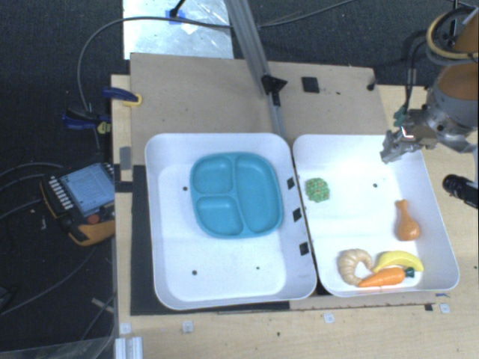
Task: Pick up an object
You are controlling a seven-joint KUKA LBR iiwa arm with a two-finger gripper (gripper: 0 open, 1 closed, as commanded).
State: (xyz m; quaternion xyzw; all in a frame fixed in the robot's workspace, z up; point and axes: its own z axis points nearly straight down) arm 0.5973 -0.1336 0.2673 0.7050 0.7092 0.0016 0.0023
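My gripper (394, 149) hangs over the far right corner of the right bin (352, 223), with nothing visible between its fingers. Below it in that bin lie a green broccoli floret (317, 190) near the left wall and an orange-brown drumstick (406, 221) by the right wall. At the near edge sit a beige croissant (353, 263), a yellow banana (399, 259) and an orange carrot (383, 277), bunched together. All of these lie well apart from the gripper.
The left bin (172, 260) holds a blue divided plate (236, 194). A grey pole (251, 36) slants across the back of the bench. Cables, clamps and a small device (82, 193) lie off the bench to the left.
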